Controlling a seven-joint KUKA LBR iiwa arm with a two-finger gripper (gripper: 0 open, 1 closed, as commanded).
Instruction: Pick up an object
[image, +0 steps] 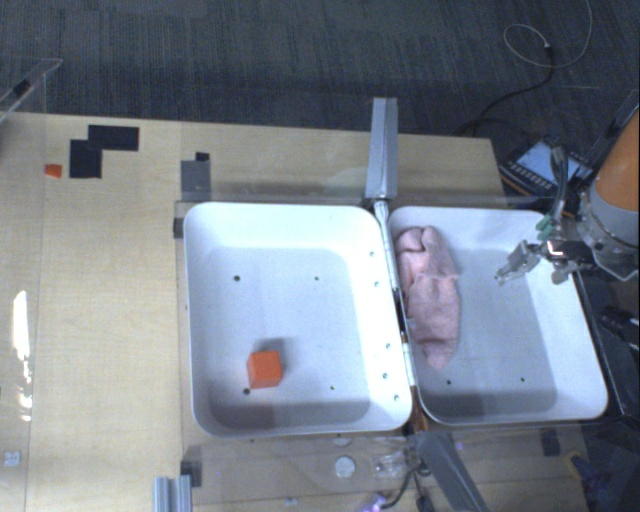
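Nearest the camera, a small orange cube (265, 369), foam or plastic by its look, sat on the floor of the left white bin (210, 300), toward that bin's front left corner and well apart from every wall. It looked light and firm, with flat faces that two fingers could close on squarely from above, though such a block might skid across the smooth plastic if struck off-centre.

Farther back, in the right white bin (560, 400), a crumpled pale pink cloth (430, 295) lay stretched along the left wall, touching or nearly touching the divider between the bins. It seemed soft and limp, light, and unlikely to break or slip; the sensible hold would have been on a raised fold near the bulkier upper end, away from the wall, since a grip at the flat lower end could close on very little fabric.

Beyond that, the arm's two-finger gripper (522, 262) hung over the right part of the same bin, near the back, well apart from the cloth. It carried nothing visible, and how far its tip was parted could not be told from this slanted view.
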